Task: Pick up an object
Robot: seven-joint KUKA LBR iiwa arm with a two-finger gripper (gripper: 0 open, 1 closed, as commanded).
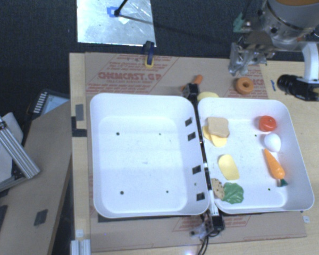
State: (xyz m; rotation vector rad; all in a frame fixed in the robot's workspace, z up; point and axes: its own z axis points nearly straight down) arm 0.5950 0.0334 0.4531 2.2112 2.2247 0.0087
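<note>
My gripper (243, 67) hangs high over the back of the bench, behind the right bin (295, 158). Its fingers stand open and hold nothing. The right bin holds a slice of bread (218, 126) on a yellow piece (219, 140), a second yellow piece (228, 167), a red tomato (267, 123), a white egg (272, 142), an orange carrot (275, 164), a green leaf (234, 193) and a brown cookie (217, 187). A small doughnut (244, 85) lies on the cardboard just below the gripper, outside the bin.
The left bin (143, 153) lies beside the right one, with black clips along the shared wall. A yellow lump (207, 95) and a small orange item (198, 79) rest behind the bins. A blue and yellow clamp (148, 54) sits at the cardboard's far edge.
</note>
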